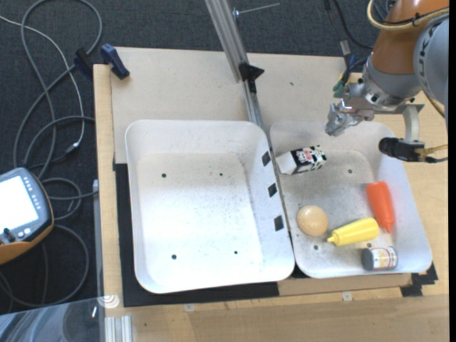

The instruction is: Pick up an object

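Overhead, gripper [336,125] above right bin's [420,235] far rim, carton [302,159] near

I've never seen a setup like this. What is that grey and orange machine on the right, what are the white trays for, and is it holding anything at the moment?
The machine is a robot arm, grey with an orange band, reaching in from the right. At its tip is a gripper, a two-fingered hand for picking things up. The picture comes from one fixed camera above the bench, looking down at a slant.

On the wooden bench sit two shallow white bins. The left bin has speckles and a few dark dots. The right bin holds the things to choose from: a small black-and-white carton, a tan ball, a yellow bottle, an orange carrot-like toy and a small jar.

The gripper hovers over the far end of the right bin, near the carton. Nothing is seen between its fingers, so it holds nothing.
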